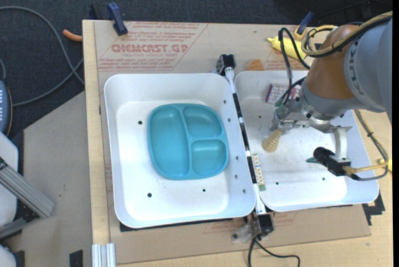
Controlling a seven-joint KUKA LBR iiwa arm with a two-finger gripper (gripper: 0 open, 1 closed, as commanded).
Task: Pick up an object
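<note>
On your bench, right bin (312, 194): the gripper (282, 125) is half hidden; its opening can't be told, perhaps touching the tan piece (270, 142).

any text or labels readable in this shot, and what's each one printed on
"CHEMCAST GP", large red letters on the brown protective paper covering the bench sheet behind the left bin.
Smaller red lines above and below that word on the same paper: too blurred to read.
The small pink and white packet in the right bin carries print, too small to read.
The teal divided plate shows no text.
</note>
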